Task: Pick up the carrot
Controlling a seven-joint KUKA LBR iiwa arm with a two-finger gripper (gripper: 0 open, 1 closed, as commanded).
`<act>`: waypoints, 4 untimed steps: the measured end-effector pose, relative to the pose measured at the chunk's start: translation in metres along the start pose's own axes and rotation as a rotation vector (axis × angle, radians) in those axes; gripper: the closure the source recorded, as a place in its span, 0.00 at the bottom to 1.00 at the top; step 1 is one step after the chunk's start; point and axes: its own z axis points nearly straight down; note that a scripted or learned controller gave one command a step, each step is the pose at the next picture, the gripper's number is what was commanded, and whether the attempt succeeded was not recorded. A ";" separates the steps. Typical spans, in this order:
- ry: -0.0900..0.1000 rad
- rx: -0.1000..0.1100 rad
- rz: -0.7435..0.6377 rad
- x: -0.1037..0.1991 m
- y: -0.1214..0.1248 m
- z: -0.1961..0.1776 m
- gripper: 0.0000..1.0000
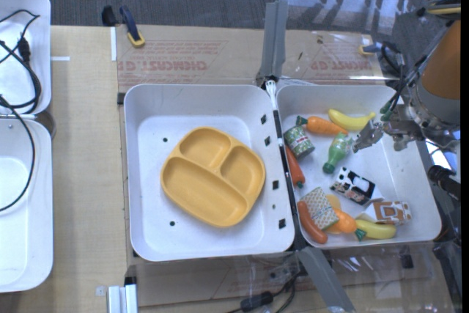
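The carrot [324, 126] lies in the right bin [429, 190] near its back wall, orange with a green top pointing left. A second orange carrot-like piece [343, 223] lies at the bin's front, beside a checkered box [319, 206]. My gripper [382, 138] hangs over the right bin's back right part, to the right of the back carrot and apart from it. Its fingers stand open with nothing between them. The grey arm with its orange band [444, 73] comes in from the right.
Around the carrot lie a yellow banana [350, 119], a green can [298, 141], a green bottle [337, 152] and a red chili [294, 166]. A cow-patterned carton [354, 187], an orange carton [388, 211] and another banana [377, 229] lie nearer. The left bin [139, 157] holds a yellow divided plate [212, 176].
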 end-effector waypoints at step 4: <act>-0.001 -0.001 -0.032 0.131 0.064 0.006 1.00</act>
